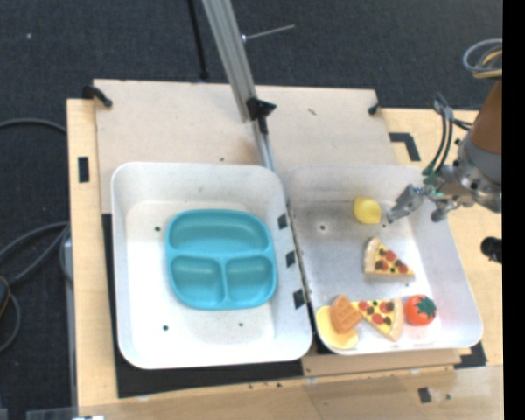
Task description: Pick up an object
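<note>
Yellow round toy, lemon-like (366,210), lies in the right-hand shallow white bin (332,191), upper middle of its floor, clear of all four walls. Gripper (417,202) sits just to its right, low over the bin, two dark fingers spread apart; the nearer finger (402,204) angles down-left toward the yellow toy with a narrow gap between tip and toy. Nothing between the fingers. Grey arm with orange band (488,138) enters over the bin's right wall.

Other pieces in the same bin: triangular toy pizza slice (386,261) near centre, below the yellow toy and apart from it. Along the front wall, a cluster: tan bread-shaped toy (344,315) lying on a pale yellow disc (325,329), touching a second pizza slice (379,316); red tomato-like toy with green top (420,311) just right of that slice. Front row is crowded against the rim; little free floor there. Open floor remains along the bin's left side and back wall.

Left-hand white bin (140,191) holds a teal plastic divided tray with three compartments (220,258), roughly centred, bare floor on every side of it. Both bins touch along their inner walls on the pale wooden worktop (175,121). Slanted aluminium strut (232,51) crosses the back edge.
</note>
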Tool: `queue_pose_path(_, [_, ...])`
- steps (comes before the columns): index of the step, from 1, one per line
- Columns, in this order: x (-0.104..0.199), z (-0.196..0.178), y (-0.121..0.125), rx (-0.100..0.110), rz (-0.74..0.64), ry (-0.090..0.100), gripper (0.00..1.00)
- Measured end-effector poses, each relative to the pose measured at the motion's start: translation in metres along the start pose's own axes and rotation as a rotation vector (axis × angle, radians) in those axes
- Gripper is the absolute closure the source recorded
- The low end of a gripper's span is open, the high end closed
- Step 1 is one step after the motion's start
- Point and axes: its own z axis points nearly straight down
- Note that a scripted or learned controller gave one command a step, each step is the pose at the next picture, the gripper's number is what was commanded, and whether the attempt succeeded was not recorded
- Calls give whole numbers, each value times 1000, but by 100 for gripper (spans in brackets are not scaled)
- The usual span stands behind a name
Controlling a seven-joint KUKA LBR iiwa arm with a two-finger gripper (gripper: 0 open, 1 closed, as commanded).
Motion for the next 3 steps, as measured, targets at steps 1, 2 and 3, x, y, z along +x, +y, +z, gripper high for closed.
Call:
queue_pose_path(1, [0, 0, 0, 0, -1, 0, 0])
queue_pose_path(2, [-5, 44, -5, 4, 3, 0, 0])
queue_pose_path(3, [-1, 87, -6, 4, 3, 0, 0])
